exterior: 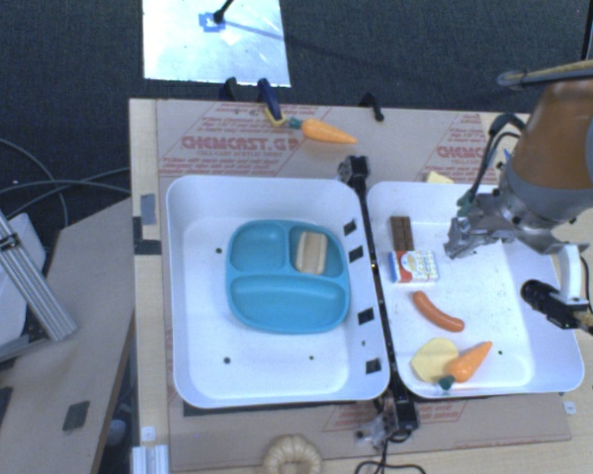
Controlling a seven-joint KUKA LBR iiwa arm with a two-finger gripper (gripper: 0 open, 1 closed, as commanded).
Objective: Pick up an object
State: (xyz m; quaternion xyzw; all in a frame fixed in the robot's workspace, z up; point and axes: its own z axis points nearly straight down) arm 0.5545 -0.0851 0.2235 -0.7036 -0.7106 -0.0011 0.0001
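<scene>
My gripper (pixel 459 240) hangs over the right bin (pixel 534 363), just right of a brown chocolate bar (pixel 402 232) and a small white carton with red and blue print (pixel 414 266). Nothing shows between its fingers. Below the carton lies a sausage (pixel 439 311). Near the bin's front edge a carrot (pixel 468 360) rests against a pale yellow round piece (pixel 432 357). The left bin (pixel 193 294) holds a blue divided plate (pixel 282 276) with a slice of bread (pixel 310 254) in one compartment.
Another carrot (pixel 324 132) lies on the cardboard behind the bins, outside them. A yellow scrap (pixel 438 178) sits at the right bin's back rim. A pale ring (pixel 294 454) lies in front of the bins. A shiny plate (pixel 215 28) is on the floor behind.
</scene>
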